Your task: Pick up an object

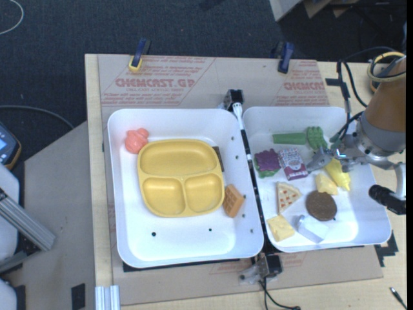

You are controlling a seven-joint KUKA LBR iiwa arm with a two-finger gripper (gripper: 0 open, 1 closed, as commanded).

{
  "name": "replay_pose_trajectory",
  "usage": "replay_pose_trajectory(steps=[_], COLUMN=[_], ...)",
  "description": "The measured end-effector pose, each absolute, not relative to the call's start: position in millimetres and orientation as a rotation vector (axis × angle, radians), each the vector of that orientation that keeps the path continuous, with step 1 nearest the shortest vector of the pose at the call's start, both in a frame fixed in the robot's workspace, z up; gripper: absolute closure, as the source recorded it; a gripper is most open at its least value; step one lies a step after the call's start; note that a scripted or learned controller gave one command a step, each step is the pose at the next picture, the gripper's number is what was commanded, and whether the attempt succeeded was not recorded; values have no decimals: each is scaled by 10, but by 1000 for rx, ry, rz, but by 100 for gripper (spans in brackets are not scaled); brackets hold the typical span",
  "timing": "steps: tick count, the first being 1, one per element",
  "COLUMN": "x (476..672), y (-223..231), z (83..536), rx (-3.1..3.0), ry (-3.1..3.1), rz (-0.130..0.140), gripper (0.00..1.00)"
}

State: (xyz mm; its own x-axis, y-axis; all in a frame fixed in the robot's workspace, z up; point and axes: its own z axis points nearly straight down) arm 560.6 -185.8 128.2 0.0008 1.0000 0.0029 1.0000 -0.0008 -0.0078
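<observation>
Target candidate: yellow banana-shaped toy point(338, 174), lying in the right bin point(361, 234) near its right wall, just right of centre in depth. A paler yellow piece point(326, 185) touches it on the near side. Judged: hollow plastic play food, light, stiff, smooth and likely slippery; curved body, so best taken across the narrow middle and not at the tapered ends.

Tool point(328, 157) sits low over the right bin, directly at the banana's far-left end, between it and the green toy point(303, 137). State of the tool cannot be told; nothing is seen held in it. Arm point(387, 112) comes in from the right, orange band above the wrist.

Neighbours in the right bin: brown round cookie point(321, 205) just nearer than the banana, pizza slice point(286, 196) to its left, cheese wedge point(279, 227) and a white-grey piece point(310, 229) at the near edge, purple grapes point(266, 162) and a small red-white packet point(293, 163) toward the left wall. Crowding around the banana is a risk: a neighbour could be nudged or caught.

Left bin point(129, 237): yellow divided tray point(181, 176), pink toy point(136, 140) at the far-left corner, waffle piece point(233, 201) touching the tray's right side.

Both bins rest on the bench point(103, 173).
</observation>
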Motion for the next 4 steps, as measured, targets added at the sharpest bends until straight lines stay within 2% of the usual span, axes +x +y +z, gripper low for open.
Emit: replay_pose_trajectory(steps=[1, 2, 4], x=[5658, 5650, 5723], y=[-1889, -1878, -1855], z=[1052, 1126, 2017], rx=[-2235, -2232, -2225], ry=[-2232, -2230, -2229], rz=[-9, -8, -5], gripper=[0, 100, 100])
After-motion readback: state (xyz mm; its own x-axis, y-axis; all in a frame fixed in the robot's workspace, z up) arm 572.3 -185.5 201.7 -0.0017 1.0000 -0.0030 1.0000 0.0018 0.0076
